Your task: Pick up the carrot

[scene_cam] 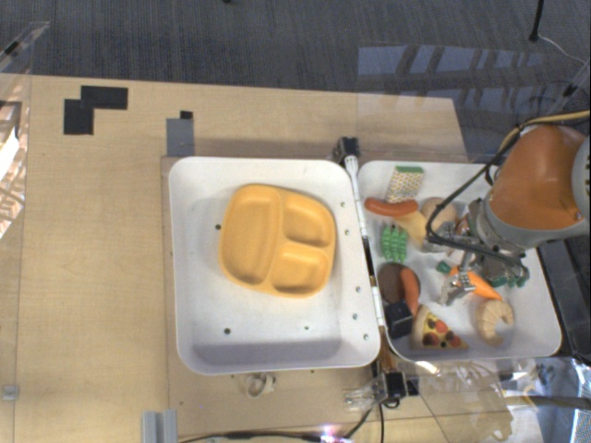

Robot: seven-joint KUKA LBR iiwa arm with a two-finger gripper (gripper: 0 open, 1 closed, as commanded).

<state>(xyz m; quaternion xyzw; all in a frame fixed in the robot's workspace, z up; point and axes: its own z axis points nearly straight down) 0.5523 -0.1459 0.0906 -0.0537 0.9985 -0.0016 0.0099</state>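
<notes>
Wooden surface [102, 247] is seen under two bins; the carrot [484, 287] is pinched by the hand [469, 282] in the right bin [545, 326].

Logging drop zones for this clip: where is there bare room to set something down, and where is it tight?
Free: the left bin floor around the yellow tray, widest along its near and left edges. Crowded: the right bin, where the sausage, green block, pizza slice and carrot sit close under the gripper.
</notes>
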